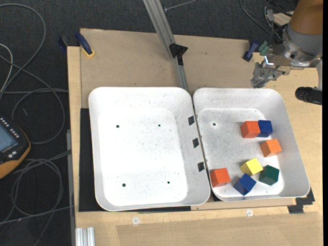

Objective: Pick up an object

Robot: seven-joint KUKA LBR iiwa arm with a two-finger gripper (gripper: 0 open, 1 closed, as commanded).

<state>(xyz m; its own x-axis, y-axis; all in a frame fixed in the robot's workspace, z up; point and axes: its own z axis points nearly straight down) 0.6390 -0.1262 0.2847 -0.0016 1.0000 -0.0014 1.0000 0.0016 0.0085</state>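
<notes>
Bench [128, 55] carries two bins. Left bin [138, 147] beside right bin [289, 137], which holds all the blocks: three orange [250, 129], two blue [265, 127], one yellow [252, 166], one green [269, 175]. Arm [307, 19] at top right; gripper [265, 76] hovers past the right bin's far rim. Can't tell how wide the jaws stand.

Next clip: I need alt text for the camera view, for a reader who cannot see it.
The grey arm's gripper hangs above the bench just beyond the far edge of the right bin, holding nothing visible. That bin holds seven blocks: three orange, two blue, one yellow and one dark green block. The left bin sits beside it.
</notes>
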